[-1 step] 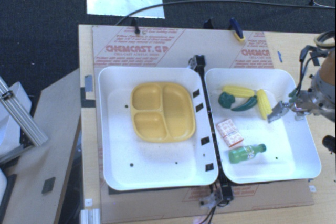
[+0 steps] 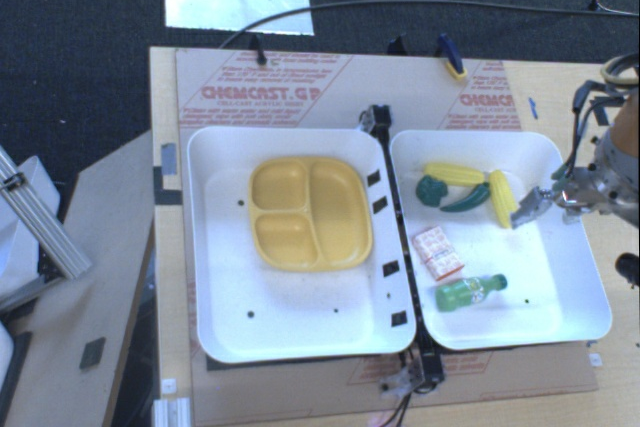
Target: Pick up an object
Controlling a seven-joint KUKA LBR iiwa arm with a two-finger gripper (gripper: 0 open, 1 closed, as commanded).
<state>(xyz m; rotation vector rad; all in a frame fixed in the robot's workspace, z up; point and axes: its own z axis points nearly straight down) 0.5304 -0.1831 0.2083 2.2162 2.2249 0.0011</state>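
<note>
Glossy yellow three-compartment plate (image 2: 310,213) in smooth white bin (image 2: 225,315)

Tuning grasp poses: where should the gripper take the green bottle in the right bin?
Probably mid-body on the green bottle, coming from above, fingers closing across its narrow width. It lies flat, long axis roughly left-right, apart from the red-and-white box, so both long sides look free.

One fixed camera, mounted high above the counter (image 2: 560,385), looking down at a slant. Far enough back to take in both white bins whole: left bin (image 2: 215,245) and right bin (image 2: 575,290) sit side by side around frame centre. Far edge of the counter lies toward the top, with dark floor (image 2: 80,15) beyond it. The arm (image 2: 610,170) comes in from the right edge, cut off by the frame.
</note>
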